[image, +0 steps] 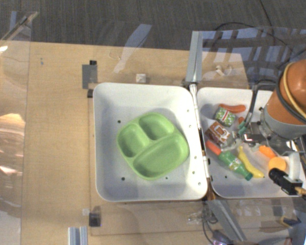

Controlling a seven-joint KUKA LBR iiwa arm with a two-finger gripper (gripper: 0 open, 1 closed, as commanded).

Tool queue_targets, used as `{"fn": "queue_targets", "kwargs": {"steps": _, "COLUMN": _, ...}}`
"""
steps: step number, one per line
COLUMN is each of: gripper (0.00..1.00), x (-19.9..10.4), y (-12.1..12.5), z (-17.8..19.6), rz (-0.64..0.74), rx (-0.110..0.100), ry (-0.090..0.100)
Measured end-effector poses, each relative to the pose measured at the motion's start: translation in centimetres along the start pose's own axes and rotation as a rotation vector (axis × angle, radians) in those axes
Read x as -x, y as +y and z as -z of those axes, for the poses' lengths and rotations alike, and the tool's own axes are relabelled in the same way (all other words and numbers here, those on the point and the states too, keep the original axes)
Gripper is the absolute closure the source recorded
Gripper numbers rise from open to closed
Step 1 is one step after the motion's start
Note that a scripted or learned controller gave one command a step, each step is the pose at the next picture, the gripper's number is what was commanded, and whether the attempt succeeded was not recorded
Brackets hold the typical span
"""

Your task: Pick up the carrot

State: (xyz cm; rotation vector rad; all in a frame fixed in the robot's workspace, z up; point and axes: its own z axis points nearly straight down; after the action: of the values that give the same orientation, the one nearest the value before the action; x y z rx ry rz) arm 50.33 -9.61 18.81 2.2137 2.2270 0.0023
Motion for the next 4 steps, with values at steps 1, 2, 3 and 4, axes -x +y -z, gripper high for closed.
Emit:
{"fn": "queue_targets", "kwargs": {"steps": 1, "gripper": 0.0, "x": 5.4, "y": -1.4, "z": 2.1, "rz": 0.083, "rx": 0.005, "ry": -0.002}}
{"fn": "queue_targets", "kwargs": {"steps": 2, "gripper": 0.0, "x": 10.9, "y": 5.7, "z": -7.2, "rz": 0.099, "rx": 0.001, "ry": -0.001}}
{"fn": "queue_targets", "kwargs": {"steps": 3, "gripper": 0.0, "x": 11.0, "y": 6.9, "z": -9.5, "rz": -0.202, "rx": 0.014, "ry": -0.003}}
{"fn": "queue_targets", "kwargs": {"steps": 4, "gripper": 1.0, "x": 11.1, "y": 7.2, "z": -8.2, "rz": -0.198, "rx": 0.026, "ry": -0.008}}
